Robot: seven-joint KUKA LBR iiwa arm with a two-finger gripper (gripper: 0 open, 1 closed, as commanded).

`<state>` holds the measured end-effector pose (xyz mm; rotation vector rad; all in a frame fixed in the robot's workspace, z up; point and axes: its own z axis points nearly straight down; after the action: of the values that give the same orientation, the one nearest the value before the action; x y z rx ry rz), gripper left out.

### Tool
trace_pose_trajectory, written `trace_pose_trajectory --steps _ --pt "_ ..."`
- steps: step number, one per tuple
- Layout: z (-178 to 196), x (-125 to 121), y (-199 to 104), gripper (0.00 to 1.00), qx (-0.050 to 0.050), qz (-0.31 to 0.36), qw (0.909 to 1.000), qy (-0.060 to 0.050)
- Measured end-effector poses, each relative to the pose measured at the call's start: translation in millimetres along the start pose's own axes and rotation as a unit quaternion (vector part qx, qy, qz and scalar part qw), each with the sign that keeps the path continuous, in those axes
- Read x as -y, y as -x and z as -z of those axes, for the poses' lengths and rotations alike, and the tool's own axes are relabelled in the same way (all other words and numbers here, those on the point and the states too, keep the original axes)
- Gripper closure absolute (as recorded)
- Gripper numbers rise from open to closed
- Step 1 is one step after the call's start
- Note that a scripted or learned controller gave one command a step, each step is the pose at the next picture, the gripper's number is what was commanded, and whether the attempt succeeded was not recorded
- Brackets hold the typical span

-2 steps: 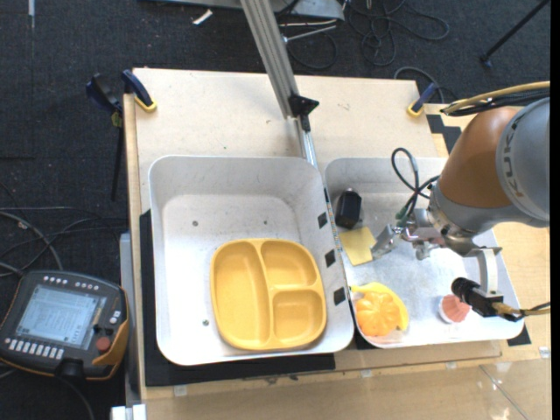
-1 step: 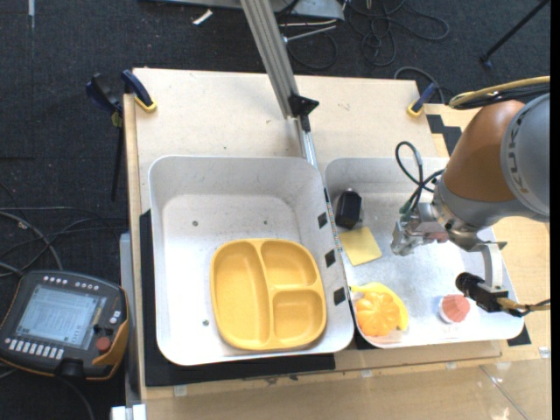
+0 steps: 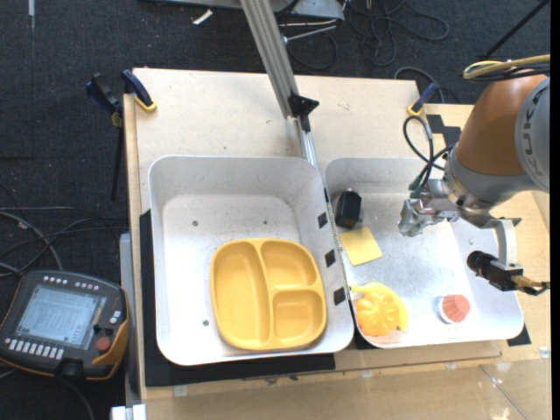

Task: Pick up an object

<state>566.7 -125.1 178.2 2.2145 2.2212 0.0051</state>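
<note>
A yellow divided tray (image 3: 267,294) with three compartments is lying flat in the left bin (image 3: 175,199), toward its front. In the right bin (image 3: 490,318), a small black object (image 3: 348,208) is sitting near the dividing wall, with a flat pale-yellow square (image 3: 362,246) lying just in front of it. A yellow, lumpy piece, possibly a toy pepper (image 3: 379,311), is resting at the front edge, and a small pink-red round item (image 3: 454,307) is lying to its right.

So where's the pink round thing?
The pink round thing lies in the right bin, near its front right corner, right of the yellow pepper-like toy.
</note>
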Motion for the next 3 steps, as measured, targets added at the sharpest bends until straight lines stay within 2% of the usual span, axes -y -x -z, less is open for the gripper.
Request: trace_pose_trajectory --steps 1,2,3 --pt "49 -10 5 1.0 0.0 0.0 1.0 0.0" --pt "69 -11 5 1.0 0.0 0.0 1.0 -0.001" --pt "69 -27 -56 1.0 -0.001 0.003 1.0 -0.002"
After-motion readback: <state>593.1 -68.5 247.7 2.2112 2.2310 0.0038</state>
